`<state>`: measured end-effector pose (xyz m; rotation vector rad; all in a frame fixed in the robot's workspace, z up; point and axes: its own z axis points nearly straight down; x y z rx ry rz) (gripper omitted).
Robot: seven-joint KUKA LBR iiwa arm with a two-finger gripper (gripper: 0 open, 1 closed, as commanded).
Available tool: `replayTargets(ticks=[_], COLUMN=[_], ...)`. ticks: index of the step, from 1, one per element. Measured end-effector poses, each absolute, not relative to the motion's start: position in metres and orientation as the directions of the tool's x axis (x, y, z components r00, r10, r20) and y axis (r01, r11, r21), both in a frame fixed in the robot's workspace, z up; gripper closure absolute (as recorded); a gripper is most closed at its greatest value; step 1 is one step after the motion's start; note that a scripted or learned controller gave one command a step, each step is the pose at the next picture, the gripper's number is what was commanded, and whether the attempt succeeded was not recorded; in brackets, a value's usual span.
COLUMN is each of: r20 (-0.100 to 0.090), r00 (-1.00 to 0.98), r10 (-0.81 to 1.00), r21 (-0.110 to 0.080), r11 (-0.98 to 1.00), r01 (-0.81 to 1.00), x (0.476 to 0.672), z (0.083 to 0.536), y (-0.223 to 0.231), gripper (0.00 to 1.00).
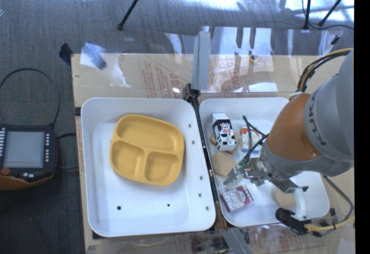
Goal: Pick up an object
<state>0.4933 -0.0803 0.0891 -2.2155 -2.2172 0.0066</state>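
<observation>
Gripper (247, 176) low in the right bin (272, 102), finger state not possible to tell, nothing visible held; nearest thing the red packet (237, 198), flat on the bin floor just below and slightly left of it, long axis slanted

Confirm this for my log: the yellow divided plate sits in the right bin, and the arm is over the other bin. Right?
Not quite. The camera view shows the yellow divided plate in the left bin, not the right one. The arm is over the other bin, as you said.
</observation>
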Motion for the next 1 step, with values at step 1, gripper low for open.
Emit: replayTargets(ticks=[1], r20=[0.0], r00=[-0.002], r10=[1.0], r21=[-0.005], r11=[0.002], r01=[1.0], x=[0.5691], z=[0.0854], y=[-0.0876], gripper=[0.0])
